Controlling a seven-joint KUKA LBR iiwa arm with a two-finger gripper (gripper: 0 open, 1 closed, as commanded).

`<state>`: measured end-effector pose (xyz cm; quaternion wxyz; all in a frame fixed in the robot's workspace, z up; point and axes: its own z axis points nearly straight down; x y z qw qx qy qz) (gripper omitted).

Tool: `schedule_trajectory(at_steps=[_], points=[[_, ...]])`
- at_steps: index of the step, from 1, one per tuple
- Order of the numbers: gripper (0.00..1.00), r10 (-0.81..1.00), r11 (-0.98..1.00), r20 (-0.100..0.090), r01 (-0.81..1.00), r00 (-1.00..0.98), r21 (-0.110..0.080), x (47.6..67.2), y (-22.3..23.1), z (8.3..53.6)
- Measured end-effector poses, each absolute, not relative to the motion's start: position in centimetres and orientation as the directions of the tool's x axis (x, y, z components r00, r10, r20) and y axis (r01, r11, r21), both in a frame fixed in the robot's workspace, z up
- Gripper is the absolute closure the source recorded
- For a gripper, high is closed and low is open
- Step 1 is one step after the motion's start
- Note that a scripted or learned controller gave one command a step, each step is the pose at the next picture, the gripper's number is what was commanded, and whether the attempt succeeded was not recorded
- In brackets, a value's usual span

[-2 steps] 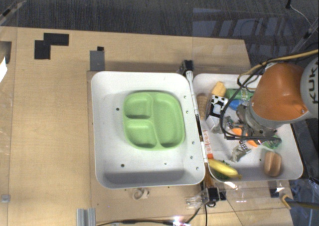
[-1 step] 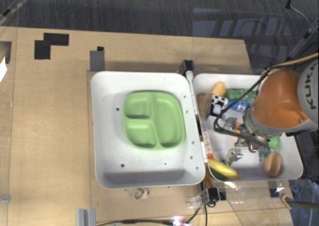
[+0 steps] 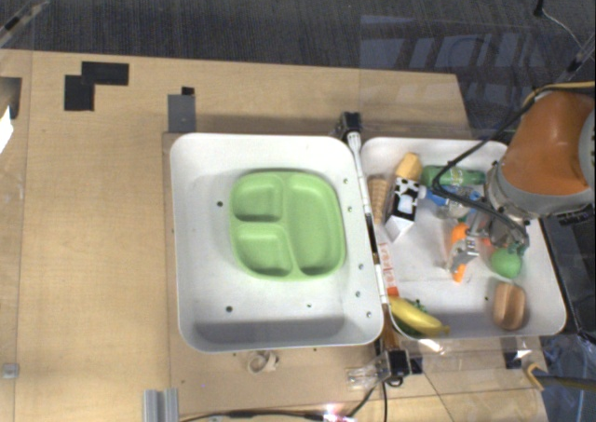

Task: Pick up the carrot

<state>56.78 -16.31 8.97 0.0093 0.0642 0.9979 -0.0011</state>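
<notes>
Carrot [image 3: 458, 251] is in the right bin [image 3: 549, 318], next to the green ball [image 3: 506, 263]. Pincer [image 3: 470, 241] is right over it; can't tell its state. Drop straight, squeeze mid-carrot, dodge the ball.

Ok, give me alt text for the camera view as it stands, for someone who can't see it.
The grey arm's gripper sits low in the right bin, right at an orange carrot, among a banana, a green round item and a brown item. The left bin holds a green divided plate.
</notes>
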Motion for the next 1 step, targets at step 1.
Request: schedule_trajectory(at_steps=[1], points=[[1.00,0.120,0.993,-0.028,0.121,-0.992,-0.001,57.16,-16.17,10.36]])
